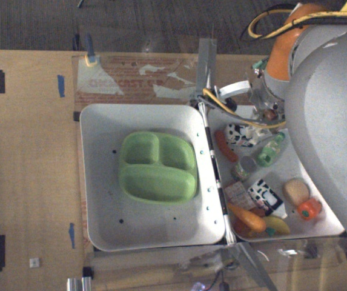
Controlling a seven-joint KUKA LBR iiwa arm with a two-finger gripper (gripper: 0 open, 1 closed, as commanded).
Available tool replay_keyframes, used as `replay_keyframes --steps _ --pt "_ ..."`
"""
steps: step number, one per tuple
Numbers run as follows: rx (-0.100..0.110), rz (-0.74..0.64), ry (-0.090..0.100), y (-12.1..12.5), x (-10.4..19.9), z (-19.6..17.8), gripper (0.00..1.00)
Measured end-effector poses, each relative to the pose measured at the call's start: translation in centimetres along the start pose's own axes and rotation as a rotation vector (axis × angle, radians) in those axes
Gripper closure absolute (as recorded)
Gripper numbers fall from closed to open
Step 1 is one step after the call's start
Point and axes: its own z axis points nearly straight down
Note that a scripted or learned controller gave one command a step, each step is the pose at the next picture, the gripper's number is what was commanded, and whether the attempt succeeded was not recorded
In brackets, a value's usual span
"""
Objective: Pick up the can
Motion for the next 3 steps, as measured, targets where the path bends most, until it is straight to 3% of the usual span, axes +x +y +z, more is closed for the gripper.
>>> replay_keyframes --steps 2,3 --pt "0.002 0.006 0.001 0.2 0.0 -1.9 1.0" --pt "-0.002 0.001 0.004 -5.4 3.5 0.0 1.0"
